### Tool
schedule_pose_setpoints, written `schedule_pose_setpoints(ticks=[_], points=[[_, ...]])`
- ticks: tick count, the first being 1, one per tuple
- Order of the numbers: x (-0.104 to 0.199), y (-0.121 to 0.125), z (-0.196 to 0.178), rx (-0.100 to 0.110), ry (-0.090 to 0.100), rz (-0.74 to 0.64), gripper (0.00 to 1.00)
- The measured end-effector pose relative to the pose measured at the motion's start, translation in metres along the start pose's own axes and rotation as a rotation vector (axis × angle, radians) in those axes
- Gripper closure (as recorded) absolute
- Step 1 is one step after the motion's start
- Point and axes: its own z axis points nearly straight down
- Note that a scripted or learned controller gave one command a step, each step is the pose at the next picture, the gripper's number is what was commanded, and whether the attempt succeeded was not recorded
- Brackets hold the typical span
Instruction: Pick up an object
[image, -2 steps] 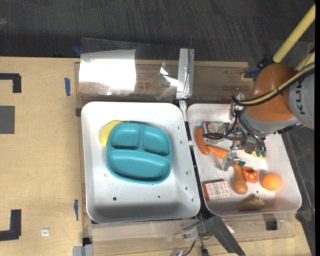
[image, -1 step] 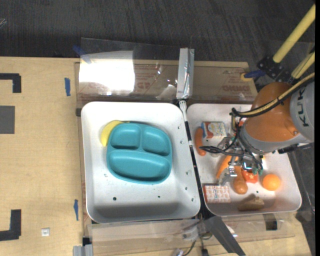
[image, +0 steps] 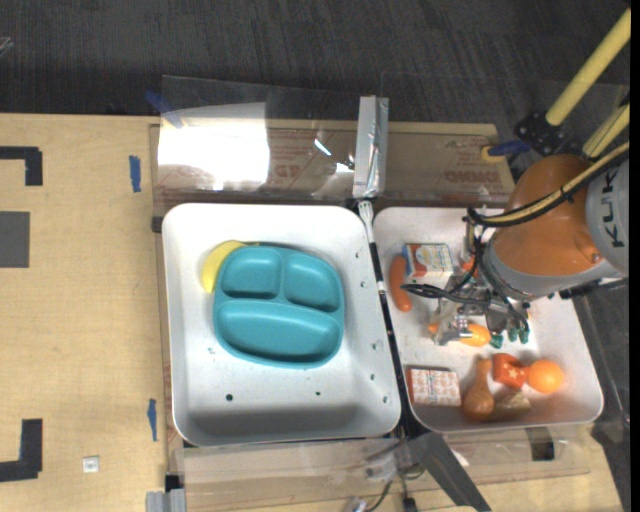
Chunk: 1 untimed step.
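Gripper (image: 470, 318) low over the clutter in the right bin (image: 585, 400) — nothing visibly held.
Its opening cannot be told from here. It hangs over an orange piece (image: 478, 336) just beside a hot dog (image: 400, 283) and carton (image: 432, 262) — packed this tight, a closing grasp could nudge neighbours or slip off.

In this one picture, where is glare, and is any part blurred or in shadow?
In the camera view, strong white glare sits on the clear sheet behind the left bin; the gripper and the small items beneath it look soft and hard to separate; the floor at the top is dark.
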Motion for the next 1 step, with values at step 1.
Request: schedule_pose_setpoints(ticks=[1], points=[[-0.0214, 0.0193, -0.1596, -0.001, 0.012, 0.036, 1.0]])
